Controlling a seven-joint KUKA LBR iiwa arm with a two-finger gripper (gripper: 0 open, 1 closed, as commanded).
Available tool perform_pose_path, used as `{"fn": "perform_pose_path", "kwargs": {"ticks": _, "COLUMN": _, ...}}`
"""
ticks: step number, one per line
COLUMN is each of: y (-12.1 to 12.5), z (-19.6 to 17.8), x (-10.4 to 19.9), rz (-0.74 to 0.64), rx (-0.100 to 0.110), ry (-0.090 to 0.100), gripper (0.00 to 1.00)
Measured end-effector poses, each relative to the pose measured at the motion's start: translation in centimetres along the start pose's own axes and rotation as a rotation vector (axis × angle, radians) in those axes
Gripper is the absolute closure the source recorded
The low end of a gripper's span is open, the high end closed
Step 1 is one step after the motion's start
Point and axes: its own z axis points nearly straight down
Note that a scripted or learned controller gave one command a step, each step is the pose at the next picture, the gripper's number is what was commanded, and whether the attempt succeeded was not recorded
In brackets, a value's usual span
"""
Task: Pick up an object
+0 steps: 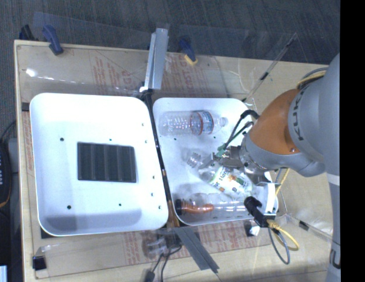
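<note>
Wooden bench point(82, 60), two white bins. The gripper point(226, 166) is down in the right bin point(170, 107) among clear bottles point(191, 123) and a crumpled wrapper point(229, 183); its grasp can't be made out.

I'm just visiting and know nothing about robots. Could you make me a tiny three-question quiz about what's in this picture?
1. True or false: the clear plastic bottle with the blue label lies in the left bin.
2. Which bin does the gripper hover over: A) left, B) right?
3. Fill in: the left bin has a dark ____ panel in its floor.

Key: 1 false, it lies in the right bin; 2 B; 3 rectangular.
</note>
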Motion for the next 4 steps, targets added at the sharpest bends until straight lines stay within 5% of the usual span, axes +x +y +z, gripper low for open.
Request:
{"fn": "perform_pose_path", "kwargs": {"ticks": 1, "y": 2.0, "z": 3.2, "x": -0.3, "rz": -0.173, "rx": 0.041, "ry": 0.006, "gripper": 0.00}}
{"fn": "perform_pose_path", "kwargs": {"ticks": 3, "y": 1.8, "z": 2.3, "x": 1.8, "rz": -0.085, "rx": 0.056, "ry": 0.007, "gripper": 0.00}}
{"fn": "perform_pose_path", "kwargs": {"ticks": 4, "y": 3.3, "z": 3.4, "x": -0.8, "rz": -0.292, "rx": 0.048, "ry": 0.012, "gripper": 0.00}}
